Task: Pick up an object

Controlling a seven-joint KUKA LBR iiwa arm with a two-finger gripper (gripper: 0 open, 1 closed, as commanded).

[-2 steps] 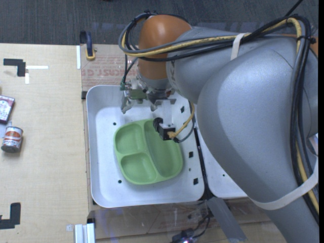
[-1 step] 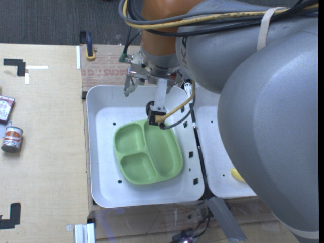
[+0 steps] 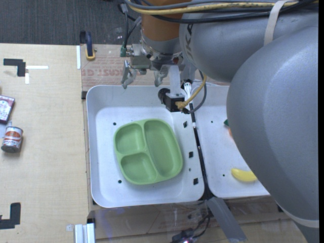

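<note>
the jaws point(image 3: 143, 78) hung spread apart and gripping nothing above the far rim of the left bin point(image 3: 101, 186). a green divided plate point(image 3: 148, 151) lay flat in the middle of that bin. a yellow banana point(image 3: 243, 175) rested in the right bin point(image 3: 217, 156), beside the big grey arm point(image 3: 268, 85). a small can point(image 3: 11, 138) stood on the surface point(image 3: 45, 186), well left of the bins.
</note>
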